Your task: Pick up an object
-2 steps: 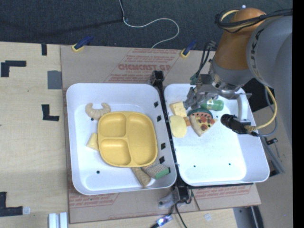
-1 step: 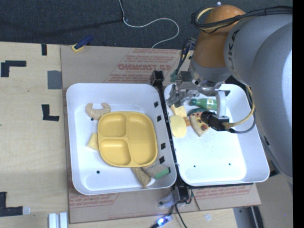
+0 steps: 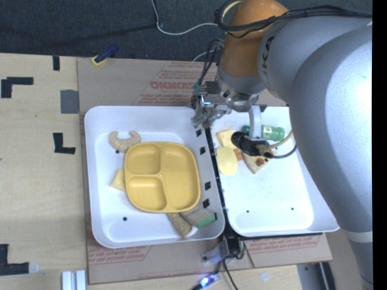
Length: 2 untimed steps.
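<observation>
My gripper (image 3: 205,112) hangs over the back end of the wall between the two white bins, under the orange wrist band. A pale yellow oval piece (image 3: 227,160) and a yellow wedge (image 3: 224,137) lie in the right bin (image 3: 272,213), just in front and to the right of the gripper. A green object (image 3: 273,132) and a small tan wedge (image 3: 256,163) lie further right. Nothing shows as held.
The left bin (image 3: 100,162) holds a large yellow divided plate (image 3: 162,175), a beige curved piece (image 3: 124,140) behind it, a tan piece (image 3: 117,179) partly under its left edge, and a tan item (image 3: 180,223) with a green one (image 3: 206,219) at the front.
</observation>
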Motion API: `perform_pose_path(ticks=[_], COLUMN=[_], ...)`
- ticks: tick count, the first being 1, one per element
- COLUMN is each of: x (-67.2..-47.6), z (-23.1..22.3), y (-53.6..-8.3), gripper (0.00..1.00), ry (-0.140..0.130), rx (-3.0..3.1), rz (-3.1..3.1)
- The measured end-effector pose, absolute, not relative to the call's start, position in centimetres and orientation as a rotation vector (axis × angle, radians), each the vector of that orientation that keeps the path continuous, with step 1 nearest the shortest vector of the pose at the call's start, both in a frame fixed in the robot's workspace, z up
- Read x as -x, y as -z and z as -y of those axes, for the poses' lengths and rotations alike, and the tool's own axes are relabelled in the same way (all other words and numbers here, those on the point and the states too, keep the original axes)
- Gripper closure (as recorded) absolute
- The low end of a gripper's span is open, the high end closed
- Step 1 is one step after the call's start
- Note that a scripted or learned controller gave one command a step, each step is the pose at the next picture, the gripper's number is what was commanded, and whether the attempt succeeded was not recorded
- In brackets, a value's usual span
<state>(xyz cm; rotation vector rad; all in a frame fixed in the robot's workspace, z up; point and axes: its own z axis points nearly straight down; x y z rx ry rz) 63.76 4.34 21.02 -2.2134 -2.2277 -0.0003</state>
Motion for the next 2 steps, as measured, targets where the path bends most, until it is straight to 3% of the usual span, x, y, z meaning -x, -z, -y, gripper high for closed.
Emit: perform_pose_path(ticks=[2], x=[-66.5], z=[-10.0], y=[-21.4], gripper=[1.0], ry=[-0.002], rx=[2.219], rz=[2.224])
